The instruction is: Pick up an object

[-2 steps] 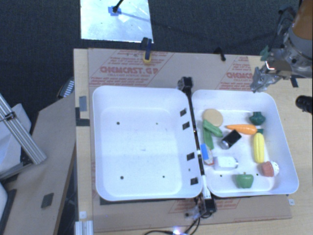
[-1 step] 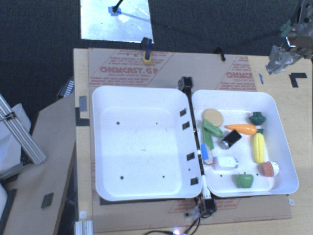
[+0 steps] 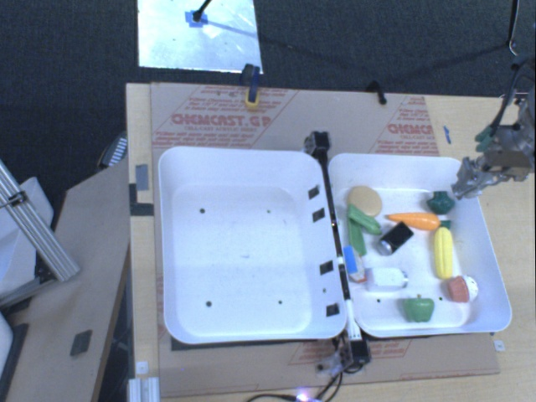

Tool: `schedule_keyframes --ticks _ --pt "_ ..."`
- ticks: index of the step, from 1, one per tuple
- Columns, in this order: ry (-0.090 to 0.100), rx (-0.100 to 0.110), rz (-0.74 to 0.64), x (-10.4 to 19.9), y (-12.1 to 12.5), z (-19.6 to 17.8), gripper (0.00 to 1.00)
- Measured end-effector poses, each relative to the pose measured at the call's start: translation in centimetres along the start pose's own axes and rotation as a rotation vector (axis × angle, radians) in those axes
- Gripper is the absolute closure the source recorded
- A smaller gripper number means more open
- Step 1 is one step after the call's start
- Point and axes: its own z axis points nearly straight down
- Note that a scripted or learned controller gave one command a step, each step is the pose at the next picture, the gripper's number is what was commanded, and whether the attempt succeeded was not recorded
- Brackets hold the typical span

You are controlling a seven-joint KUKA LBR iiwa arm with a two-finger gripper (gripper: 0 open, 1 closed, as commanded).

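Observation:
The right bin [image 3: 494, 296] holds several small items. Among them are a beige round piece [image 3: 365, 199], two green sticks [image 3: 363, 220], an orange carrot [image 3: 413, 220], a dark green piece [image 3: 440, 201], a black block [image 3: 395, 238], a yellow corn cob [image 3: 443, 253], a white piece [image 3: 387, 277], a green pepper [image 3: 419, 309] and a red-and-white piece [image 3: 459, 288]. My gripper [image 3: 466, 182] hangs over the bin's far right corner, just right of the dark green piece. I see nothing in it.
The left bin [image 3: 243, 153] sits beside the right one, with a black clipped divider [image 3: 331, 224] between them. Cardboard [image 3: 226, 111] lies under both bins. A shiny metal plate [image 3: 197, 23] lies on the floor behind the bench.

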Motion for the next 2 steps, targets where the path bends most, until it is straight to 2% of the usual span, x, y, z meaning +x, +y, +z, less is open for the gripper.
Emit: schedule_keyframes --ticks 1,2 --pt "-0.002 -0.022 -0.009 1.5 -3.3 -9.7 1.0" --pt "-0.003 -0.013 -0.007 1.1 -0.4 -9.9 1.0"
